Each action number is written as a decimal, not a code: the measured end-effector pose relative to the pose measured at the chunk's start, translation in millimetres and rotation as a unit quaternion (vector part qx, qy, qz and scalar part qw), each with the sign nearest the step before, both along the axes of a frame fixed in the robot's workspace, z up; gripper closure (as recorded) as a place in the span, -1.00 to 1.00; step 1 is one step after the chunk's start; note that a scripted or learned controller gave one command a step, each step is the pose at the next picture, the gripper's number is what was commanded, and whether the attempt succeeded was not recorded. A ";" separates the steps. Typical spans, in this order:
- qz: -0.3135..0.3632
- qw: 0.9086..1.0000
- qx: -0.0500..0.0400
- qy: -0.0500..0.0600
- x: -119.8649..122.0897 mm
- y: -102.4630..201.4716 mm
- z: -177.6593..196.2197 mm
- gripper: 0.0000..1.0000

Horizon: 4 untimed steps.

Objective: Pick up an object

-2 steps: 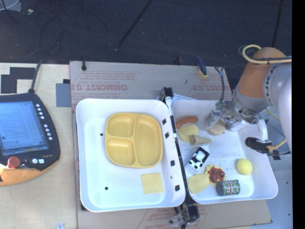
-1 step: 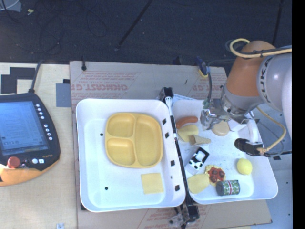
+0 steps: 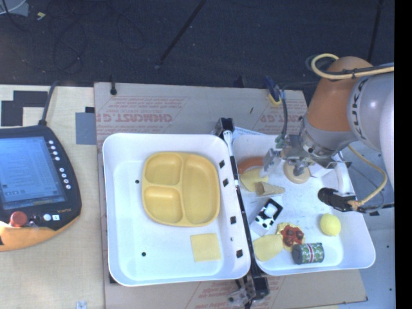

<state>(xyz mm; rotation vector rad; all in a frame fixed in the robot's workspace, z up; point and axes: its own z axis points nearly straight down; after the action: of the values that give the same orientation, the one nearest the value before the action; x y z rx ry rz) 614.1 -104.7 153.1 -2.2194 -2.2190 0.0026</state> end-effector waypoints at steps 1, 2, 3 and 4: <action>-0.001 1.000 0.001 0.004 -53.2 19.9 -59.1 -1.00; -0.003 1.000 0.000 0.002 -50.2 18.2 -46.2 1.00; -0.004 1.000 0.000 0.002 -50.3 18.2 -46.7 -1.00; -0.002 1.000 0.000 -0.004 -93.3 7.3 -64.1 -1.00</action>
<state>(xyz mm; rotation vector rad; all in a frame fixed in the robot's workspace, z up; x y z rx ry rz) 520.8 -97.4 89.0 -2.2275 -2.2184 -0.0055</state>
